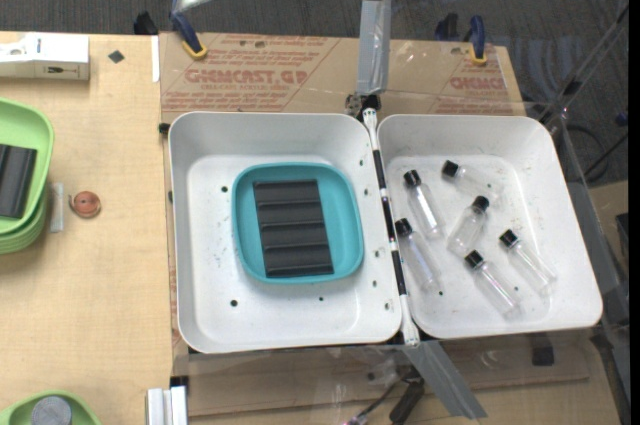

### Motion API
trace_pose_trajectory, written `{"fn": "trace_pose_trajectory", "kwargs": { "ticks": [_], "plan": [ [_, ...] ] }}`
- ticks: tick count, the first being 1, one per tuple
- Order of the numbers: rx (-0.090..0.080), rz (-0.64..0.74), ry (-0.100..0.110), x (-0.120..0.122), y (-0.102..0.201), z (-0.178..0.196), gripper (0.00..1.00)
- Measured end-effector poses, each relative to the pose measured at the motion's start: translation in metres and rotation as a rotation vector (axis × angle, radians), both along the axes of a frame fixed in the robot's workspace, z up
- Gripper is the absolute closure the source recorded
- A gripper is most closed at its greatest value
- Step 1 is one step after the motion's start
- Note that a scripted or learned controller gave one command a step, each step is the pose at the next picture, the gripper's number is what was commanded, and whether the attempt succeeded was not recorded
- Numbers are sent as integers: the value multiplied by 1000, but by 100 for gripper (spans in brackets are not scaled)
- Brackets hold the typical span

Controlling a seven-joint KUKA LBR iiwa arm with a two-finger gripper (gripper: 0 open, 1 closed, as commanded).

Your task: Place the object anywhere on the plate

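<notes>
A: We are looking down on a pale wooden bench (90, 313) with dark carpet behind it. A printed cardboard sheet (270, 73) lies under the two bins, and a clamp (188, 41) pins its far edge.

B: We see the left bin (200, 313) and the right bin (560, 303) touching along their inner rims. A strip of grey tape (373, 53) runs up from that seam.

A: Where do we put the plate?

B: The teal plate (245, 233) sits in the middle of the left bin, flat on its floor. A black ribbed block (292, 228) lies on it and covers most of its centre.

A: And the object?

B: We count six clear vials with black caps, all on the floor of the right bin and apart from the plate. The nearest vial (420, 258) lies just beside the seam, its cap pointing away from us. A second vial (422, 203) lies just beyond it. The other four are scattered towards the middle and the near right corner, each tilted a different way.

A: What else do we have on the bench?

B: A green tray (30, 128) is cut off by the left edge. A small round reddish thing (86, 204) lies beside it, and a white box (45, 58) sits at the far left.
</notes>
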State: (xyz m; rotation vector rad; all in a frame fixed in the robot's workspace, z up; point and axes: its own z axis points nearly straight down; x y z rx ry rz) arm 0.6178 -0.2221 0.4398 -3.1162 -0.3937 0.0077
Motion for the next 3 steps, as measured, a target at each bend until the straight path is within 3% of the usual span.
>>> {"fn": "trace_pose_trajectory", "kwargs": {
  "ticks": [1,2,3],
  "plan": [
    [1,-26,0,-24,9,-151,0],
    [0,-46,0,8,1,0,0],
    [0,-35,0,35,1,-80,0]
  ]
}}
